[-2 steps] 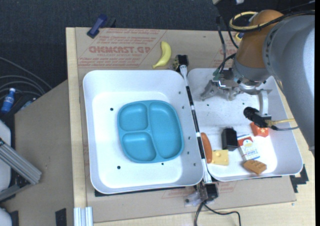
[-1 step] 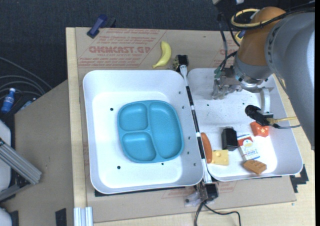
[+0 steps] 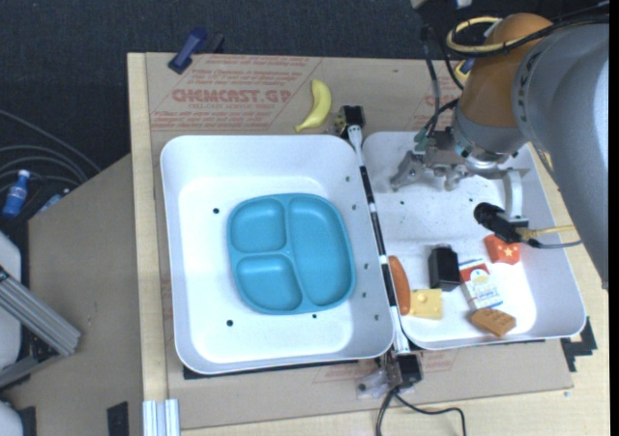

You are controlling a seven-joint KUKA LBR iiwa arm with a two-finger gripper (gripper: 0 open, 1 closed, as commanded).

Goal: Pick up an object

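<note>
Left bin | glossy blue divided plate | right bin: black block

A yellow banana lies on the brown board at upper centre, just above the left bin's top edge. A blue clip sits at the board's upper left corner. Cables and a blue-capped bottle lie on the dark floor at far left.
</note>
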